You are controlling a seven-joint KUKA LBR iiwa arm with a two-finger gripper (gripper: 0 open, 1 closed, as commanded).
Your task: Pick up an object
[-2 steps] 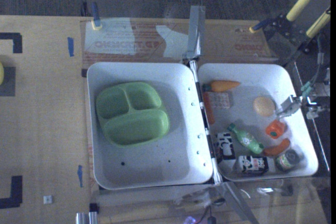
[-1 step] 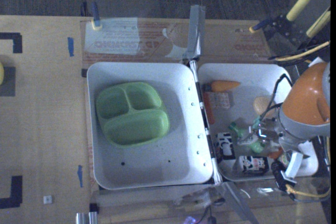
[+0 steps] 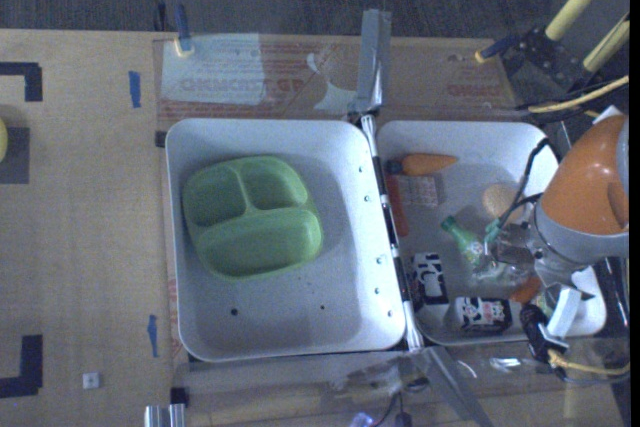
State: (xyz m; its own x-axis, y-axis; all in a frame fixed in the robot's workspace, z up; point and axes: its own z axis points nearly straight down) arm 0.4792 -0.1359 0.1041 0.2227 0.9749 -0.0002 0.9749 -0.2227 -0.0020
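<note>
The right bin (image 3: 470,133) holds several small things. An orange carrot (image 3: 426,162) lies at the back, with a pinkish packet (image 3: 421,191) just in front of it and a thin red stick (image 3: 397,206) along the left wall. A tan round piece (image 3: 497,198) sits further right. A clear bottle with a green cap (image 3: 463,238) lies in the middle. Two black-and-white cartons (image 3: 430,277) (image 3: 483,313) rest near the front. My gripper (image 3: 503,253) is low in the bin, right against the clear bottle's right end. The grey and orange wrist hides what lies under it.
The left bin (image 3: 200,315) holds a green divided plate (image 3: 253,213). A metal divider (image 3: 388,225) separates the two bins. A small orange piece (image 3: 526,290) peeks out beneath the wrist at the right bin's front right.
</note>
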